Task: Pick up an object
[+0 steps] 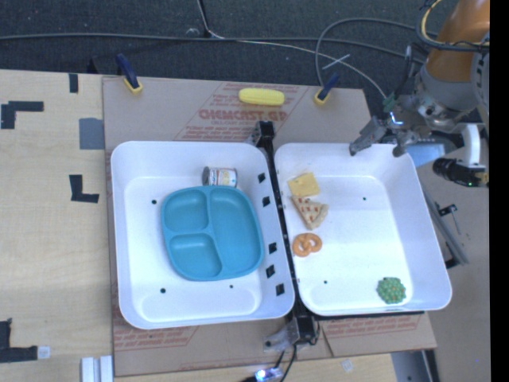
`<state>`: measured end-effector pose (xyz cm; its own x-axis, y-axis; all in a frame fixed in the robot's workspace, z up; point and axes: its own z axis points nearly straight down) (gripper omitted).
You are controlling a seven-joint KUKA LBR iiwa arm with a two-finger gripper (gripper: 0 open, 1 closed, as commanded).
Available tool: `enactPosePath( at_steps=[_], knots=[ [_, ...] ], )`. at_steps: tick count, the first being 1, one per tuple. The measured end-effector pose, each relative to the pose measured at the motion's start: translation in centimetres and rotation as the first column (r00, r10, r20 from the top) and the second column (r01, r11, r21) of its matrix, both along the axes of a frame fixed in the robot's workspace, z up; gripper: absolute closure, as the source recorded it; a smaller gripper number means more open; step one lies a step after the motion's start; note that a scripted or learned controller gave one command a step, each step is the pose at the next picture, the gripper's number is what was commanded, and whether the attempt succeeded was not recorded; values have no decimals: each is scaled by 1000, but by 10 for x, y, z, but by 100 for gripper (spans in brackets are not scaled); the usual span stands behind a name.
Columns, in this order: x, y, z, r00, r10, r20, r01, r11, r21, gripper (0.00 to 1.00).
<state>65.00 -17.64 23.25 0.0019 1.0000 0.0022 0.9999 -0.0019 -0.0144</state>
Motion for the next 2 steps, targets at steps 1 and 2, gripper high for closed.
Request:
enactPosePath(
  at_steps=[1, 2],
  knots=[
    [3, 0, 8, 1000, 3, 13, -3, 1000, -2, 0],
    [0, -5, -54, 1000, 3, 7, -3, 1000, -3, 0]
  ],
)
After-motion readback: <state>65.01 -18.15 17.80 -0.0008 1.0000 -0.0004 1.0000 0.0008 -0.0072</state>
